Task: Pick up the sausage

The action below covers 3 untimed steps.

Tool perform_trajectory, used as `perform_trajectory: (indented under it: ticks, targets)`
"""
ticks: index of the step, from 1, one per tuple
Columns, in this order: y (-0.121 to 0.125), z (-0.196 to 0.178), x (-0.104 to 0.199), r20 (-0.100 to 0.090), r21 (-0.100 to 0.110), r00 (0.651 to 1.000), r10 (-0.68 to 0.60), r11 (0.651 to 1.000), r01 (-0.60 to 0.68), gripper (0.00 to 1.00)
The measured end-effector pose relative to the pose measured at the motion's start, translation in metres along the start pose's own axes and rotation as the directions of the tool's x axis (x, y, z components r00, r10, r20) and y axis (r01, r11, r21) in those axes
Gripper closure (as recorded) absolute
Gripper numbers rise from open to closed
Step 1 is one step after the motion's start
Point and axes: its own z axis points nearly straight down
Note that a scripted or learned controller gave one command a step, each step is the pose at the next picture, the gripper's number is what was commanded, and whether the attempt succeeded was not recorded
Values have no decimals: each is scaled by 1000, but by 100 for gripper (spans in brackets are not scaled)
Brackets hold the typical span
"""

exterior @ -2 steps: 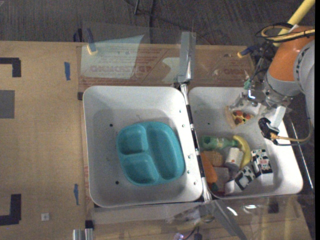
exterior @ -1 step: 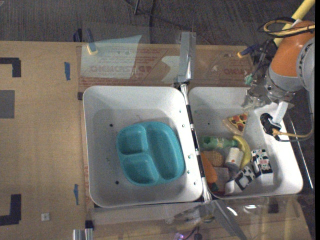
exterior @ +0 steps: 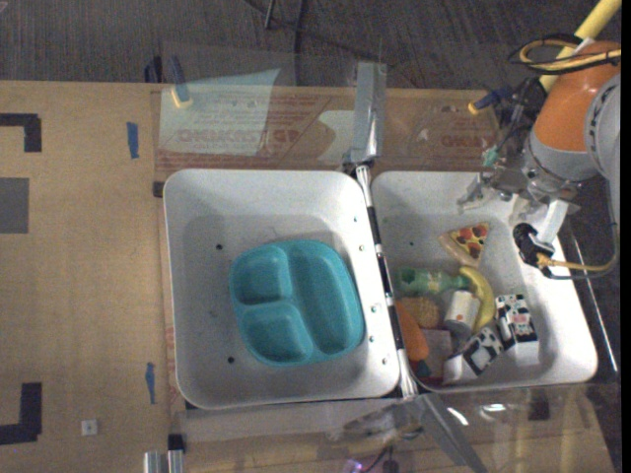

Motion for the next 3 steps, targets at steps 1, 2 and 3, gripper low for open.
perform_trajectory:
  ticks: [1, 2, 3]
  targets:
    - [-39, -28, 1, 0, 25, 1000, 19, 1000, -19, 0]
    - [-20, 15, -15, -3, 12, 994, -105, 994, 105, 0]
    - [6, 17, -10, -10, 18, 995, -98, 995, 98, 0]
